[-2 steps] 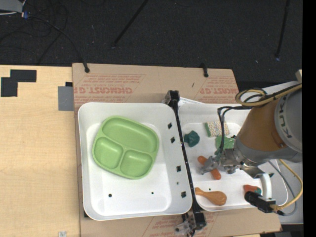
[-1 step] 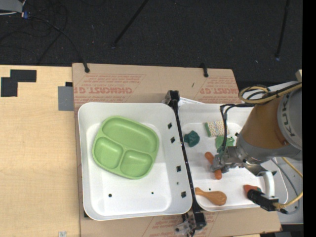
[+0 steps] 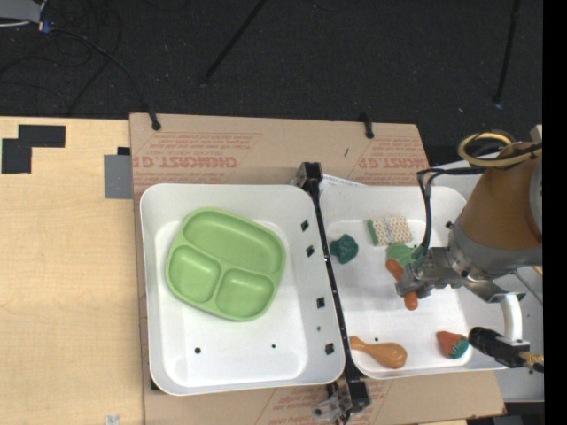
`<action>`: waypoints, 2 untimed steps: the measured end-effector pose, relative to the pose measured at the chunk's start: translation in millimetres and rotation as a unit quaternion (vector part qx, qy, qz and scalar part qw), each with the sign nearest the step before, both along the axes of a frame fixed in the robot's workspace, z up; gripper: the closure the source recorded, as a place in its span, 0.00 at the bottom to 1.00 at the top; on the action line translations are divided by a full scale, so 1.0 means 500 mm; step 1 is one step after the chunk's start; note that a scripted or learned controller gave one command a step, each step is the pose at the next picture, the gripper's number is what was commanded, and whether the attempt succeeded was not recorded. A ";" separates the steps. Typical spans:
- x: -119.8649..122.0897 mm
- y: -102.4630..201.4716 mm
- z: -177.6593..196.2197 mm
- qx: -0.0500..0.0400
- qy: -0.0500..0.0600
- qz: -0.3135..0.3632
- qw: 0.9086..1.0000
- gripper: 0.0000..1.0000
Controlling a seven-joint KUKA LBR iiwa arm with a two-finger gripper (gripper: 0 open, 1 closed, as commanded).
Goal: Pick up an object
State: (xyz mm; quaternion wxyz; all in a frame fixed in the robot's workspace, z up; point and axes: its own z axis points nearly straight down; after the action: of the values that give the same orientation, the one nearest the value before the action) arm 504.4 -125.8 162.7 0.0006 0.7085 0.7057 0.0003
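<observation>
The gripper (image 3: 415, 283) hangs low in the right bin (image 3: 438, 204), at the end of the grey arm (image 3: 500, 215) that comes in from three o'clock; whether it grips anything I cannot tell, since the wrist body covers the working end from above. Right at it, touching or nearly so, lies a small orange-red piece, like a toy carrot (image 3: 408, 298), poking out toward six o'clock from under the gripper, with a second orange bit and a green object (image 3: 400, 254) tight against it at eleven o'clock. That carrot piece is my guess for the task's thing: its long axis seems to run roughly twelve to six, so a closing motion across it, nine to three, would suit, and the move looks like a matter of closing and lifting rather than travelling. It is not visibly clamped, so I would not call it held. A little farther out, at ten o'clock, sits a dark teal lump (image 3: 344, 249), and at twelve o'clock a pale speckled block (image 3: 391, 230). Toward five o'clock lies a red-and-teal toy (image 3: 453, 343); at seven o'clock, near the bin's front edge, a tan drumstick-shaped toy (image 3: 381, 351) lies lengthwise nine to three. Farthest, at nine o'clock across the divider, the left bin (image 3: 177, 343) carries a green sectioned plate (image 3: 226, 262).
</observation>
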 end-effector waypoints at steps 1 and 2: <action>-0.010 0.007 0.121 0.000 -0.001 0.003 1.000 1.00; -0.006 0.002 0.205 0.000 0.000 0.003 1.000 1.00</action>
State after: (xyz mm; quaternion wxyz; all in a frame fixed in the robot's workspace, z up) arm 501.3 -124.8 265.1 0.0005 0.7066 0.7076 0.0003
